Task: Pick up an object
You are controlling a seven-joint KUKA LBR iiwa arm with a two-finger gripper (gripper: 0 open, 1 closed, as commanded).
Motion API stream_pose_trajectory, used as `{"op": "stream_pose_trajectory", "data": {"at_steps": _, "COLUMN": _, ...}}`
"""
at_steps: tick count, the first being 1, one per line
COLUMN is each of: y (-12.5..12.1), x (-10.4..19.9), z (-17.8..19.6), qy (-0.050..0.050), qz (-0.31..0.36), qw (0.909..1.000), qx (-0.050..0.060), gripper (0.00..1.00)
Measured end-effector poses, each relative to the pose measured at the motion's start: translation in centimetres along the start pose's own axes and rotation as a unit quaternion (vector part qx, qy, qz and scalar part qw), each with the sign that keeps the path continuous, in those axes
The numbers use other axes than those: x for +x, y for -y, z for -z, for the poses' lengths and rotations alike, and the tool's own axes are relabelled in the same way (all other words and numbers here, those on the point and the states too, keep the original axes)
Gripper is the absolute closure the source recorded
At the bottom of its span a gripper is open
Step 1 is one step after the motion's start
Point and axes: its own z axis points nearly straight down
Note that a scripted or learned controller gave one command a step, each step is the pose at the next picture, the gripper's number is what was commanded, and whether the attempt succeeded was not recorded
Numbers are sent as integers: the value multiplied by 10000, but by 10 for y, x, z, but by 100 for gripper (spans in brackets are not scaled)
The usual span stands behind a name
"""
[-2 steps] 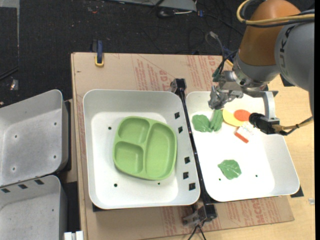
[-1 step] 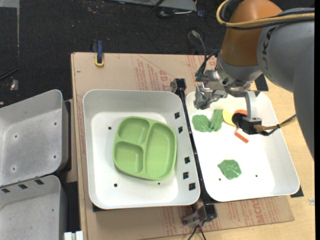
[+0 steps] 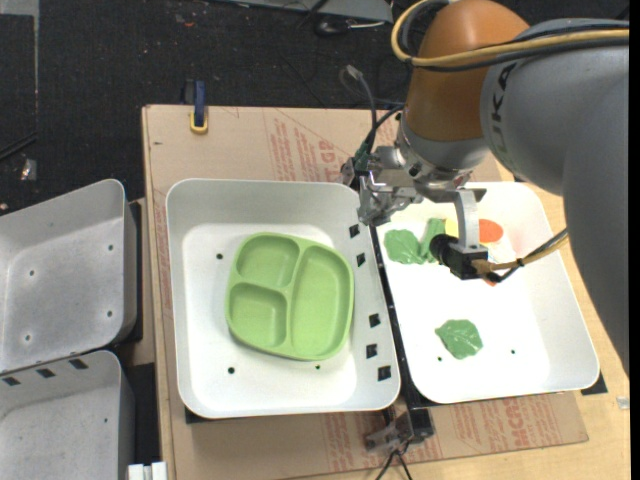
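End effector (image 3: pixel 383 196) low over right bin (image 3: pixel 545 353) far-left corner, beside green leaf piece (image 3: pixel 403 246), probably the target. Grip state: cannot tell. Green divided plate (image 3: pixel 290 296) lies well apart in left bin (image 3: pixel 200 373).

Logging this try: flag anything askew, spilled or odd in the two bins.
Nothing looks spilled or broken. The green divided tray sits in the left bin turned at a slant to its walls. In the right bin, one green leaf-shaped piece lies apart from the other small pieces.
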Motion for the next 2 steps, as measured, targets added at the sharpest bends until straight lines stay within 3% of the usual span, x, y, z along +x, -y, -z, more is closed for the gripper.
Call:
{"op": "stream_pose_trajectory", "data": {"at_steps": 1, "y": 2, "x": 54, "z": -18, "qy": 5, "qz": -3, "qw": 10000, "qx": 6, "gripper": 100}}
{"op": "stream_pose_trajectory", "data": {"at_steps": 2, "y": 2, "x": 51, "z": -17, "qy": 9, "qz": -29, "qw": 10000, "qx": -1, "gripper": 0}}
